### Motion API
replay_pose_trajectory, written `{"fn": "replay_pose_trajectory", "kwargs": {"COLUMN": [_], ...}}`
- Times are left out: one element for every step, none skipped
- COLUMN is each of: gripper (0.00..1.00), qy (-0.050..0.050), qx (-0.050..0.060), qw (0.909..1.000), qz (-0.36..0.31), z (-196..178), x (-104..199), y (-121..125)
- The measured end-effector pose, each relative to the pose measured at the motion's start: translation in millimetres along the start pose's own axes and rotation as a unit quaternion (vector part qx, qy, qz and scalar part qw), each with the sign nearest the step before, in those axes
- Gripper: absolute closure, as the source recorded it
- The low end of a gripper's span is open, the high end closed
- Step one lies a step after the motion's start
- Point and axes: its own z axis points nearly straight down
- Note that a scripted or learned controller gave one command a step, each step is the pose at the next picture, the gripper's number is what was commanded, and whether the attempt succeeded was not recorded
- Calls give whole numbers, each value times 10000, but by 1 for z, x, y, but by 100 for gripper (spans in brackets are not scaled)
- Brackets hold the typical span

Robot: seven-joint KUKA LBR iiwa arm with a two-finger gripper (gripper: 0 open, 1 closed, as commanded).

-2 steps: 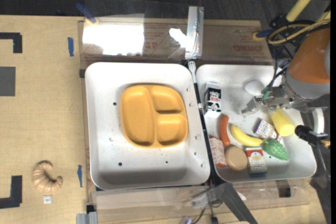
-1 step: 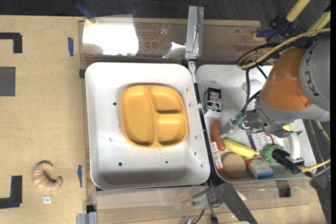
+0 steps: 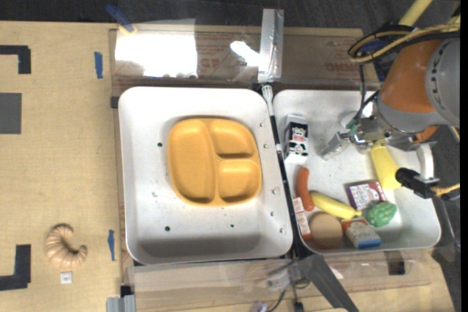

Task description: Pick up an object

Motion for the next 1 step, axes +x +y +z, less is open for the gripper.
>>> {"fn": "replay_pose_trajectory", "kwargs": {"gripper": [0], "qy": [4], "qx": [5], "qw": [9924], "qz": [1228], "z": [0], "x": [12], "y": [22]}}
